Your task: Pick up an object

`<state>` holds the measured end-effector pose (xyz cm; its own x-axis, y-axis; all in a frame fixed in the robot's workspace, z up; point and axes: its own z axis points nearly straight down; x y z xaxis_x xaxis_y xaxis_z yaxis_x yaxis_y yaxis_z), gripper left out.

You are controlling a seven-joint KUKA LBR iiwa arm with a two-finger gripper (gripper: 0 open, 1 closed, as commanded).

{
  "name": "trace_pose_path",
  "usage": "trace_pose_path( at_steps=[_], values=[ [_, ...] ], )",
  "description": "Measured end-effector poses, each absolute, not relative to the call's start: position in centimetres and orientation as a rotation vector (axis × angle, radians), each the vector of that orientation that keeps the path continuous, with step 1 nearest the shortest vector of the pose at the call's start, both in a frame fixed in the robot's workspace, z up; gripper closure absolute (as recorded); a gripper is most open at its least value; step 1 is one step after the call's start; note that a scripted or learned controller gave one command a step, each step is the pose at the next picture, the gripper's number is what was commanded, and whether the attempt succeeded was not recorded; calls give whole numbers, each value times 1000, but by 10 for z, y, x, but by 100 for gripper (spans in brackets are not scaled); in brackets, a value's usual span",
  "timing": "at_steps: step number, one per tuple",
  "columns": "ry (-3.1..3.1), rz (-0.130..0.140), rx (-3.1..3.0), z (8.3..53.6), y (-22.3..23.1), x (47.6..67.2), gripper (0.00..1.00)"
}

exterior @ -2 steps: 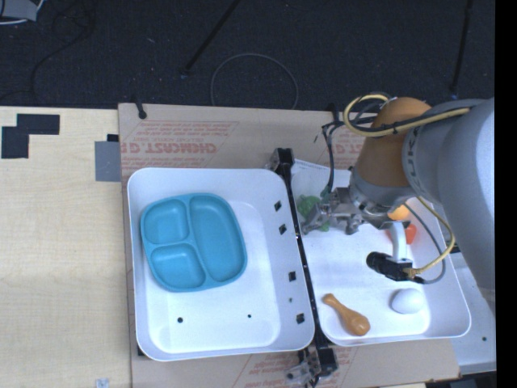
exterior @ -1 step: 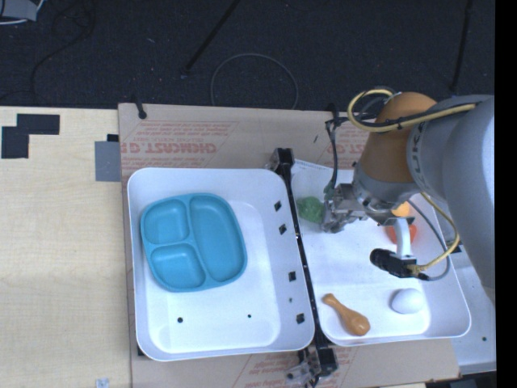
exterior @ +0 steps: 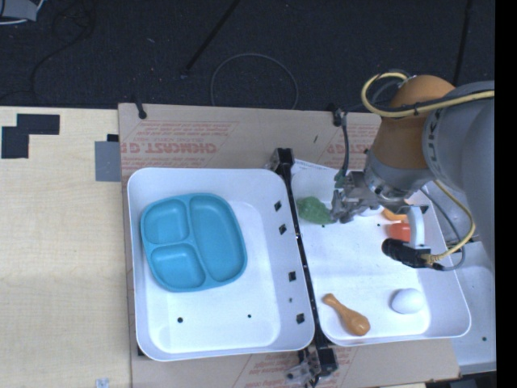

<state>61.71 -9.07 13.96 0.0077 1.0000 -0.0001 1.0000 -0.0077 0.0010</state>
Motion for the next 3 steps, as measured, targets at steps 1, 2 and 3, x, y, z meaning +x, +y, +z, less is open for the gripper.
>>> trace_pose_path(
  at_steps=[1, 2, 3],
  values=[
    [2220, 3, 2220, 185, -87, 622, 100],
    [2222, 1, 2220, 230, -85, 616, 100],
    [2228, -2, 2221, 232, -40, 588, 100]
  ],
)
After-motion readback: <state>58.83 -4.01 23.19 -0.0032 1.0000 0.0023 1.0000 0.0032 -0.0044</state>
